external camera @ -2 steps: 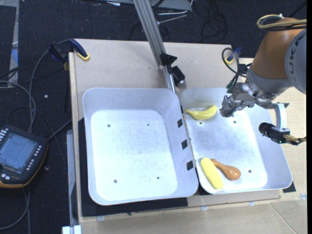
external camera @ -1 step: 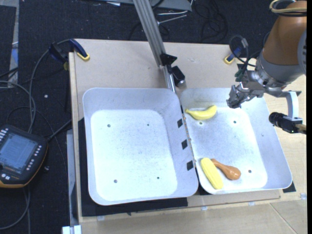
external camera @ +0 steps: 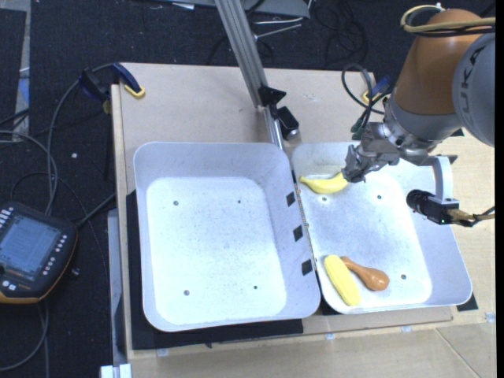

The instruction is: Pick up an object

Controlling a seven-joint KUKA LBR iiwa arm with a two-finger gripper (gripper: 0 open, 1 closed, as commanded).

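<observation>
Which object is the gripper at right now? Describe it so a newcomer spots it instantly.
Start at the right white bin and go to its far left corner, where the gripper comes down. The curved yellow banana lies there, its right end at the gripper. The other two objects, a straight yellow piece and an orange-brown piece, sit together at the bin's near edge.

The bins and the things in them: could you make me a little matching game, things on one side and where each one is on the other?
Things:
1. banana
2. yellow block
3. orange drumstick
4. gripper

Places:
A. right bin's near edge, left of its neighbour
B. at the banana's right end
C. right bin's far left corner
D. touching the yellow block's right side

Pairs: 1-C, 2-A, 3-D, 4-B
</observation>
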